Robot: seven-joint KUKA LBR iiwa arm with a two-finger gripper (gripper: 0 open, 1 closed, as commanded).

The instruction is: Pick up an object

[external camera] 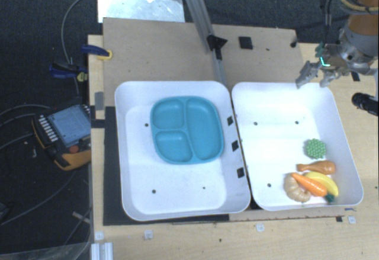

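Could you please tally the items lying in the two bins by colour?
Blue: 1, the divided plate
Green: 1, the bumpy ball
Orange: 1, the carrot
Yellow: 1, the banana
Brown: 2, the drumstick and the tan piece
Total: 6

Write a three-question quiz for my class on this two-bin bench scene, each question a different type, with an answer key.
1. True or false: the blue divided plate lies in the right bin.
2. Which toy food lies farthest from the bin's near edge? A) carrot B) banana C) green grapes
3. Fill in: the gripper hangs over the right bin's far ___ corner.

Key: 1 false; 2 C; 3 right.
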